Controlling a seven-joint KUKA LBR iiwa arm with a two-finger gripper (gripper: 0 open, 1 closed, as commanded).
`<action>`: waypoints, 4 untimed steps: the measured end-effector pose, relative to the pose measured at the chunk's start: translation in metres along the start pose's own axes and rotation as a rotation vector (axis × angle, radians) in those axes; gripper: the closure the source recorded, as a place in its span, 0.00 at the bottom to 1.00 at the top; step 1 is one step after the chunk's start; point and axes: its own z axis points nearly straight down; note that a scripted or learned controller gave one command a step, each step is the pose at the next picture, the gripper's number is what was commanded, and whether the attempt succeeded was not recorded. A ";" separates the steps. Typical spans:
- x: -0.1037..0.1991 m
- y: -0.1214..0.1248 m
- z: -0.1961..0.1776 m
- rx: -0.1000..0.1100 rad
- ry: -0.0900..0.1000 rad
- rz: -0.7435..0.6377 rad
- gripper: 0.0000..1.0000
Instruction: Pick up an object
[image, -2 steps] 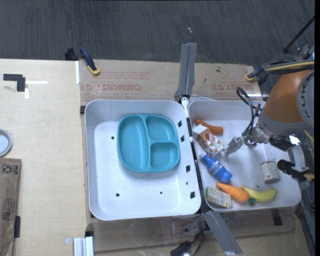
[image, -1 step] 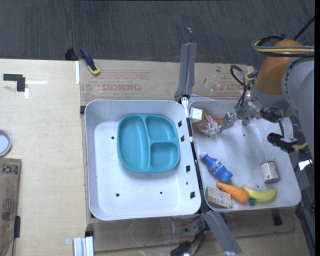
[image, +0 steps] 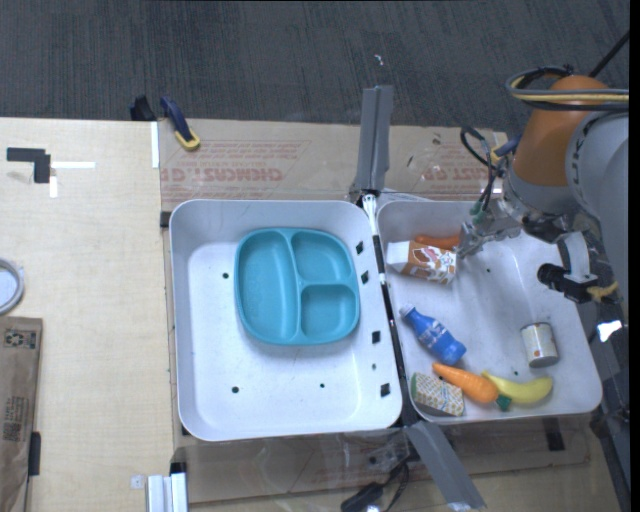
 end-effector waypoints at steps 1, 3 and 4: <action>0.000 0.000 0.000 0.000 0.000 0.000 0.00; 0.010 -0.018 -0.103 -0.003 0.001 0.033 1.00; 0.010 -0.018 -0.103 -0.002 0.001 0.033 0.00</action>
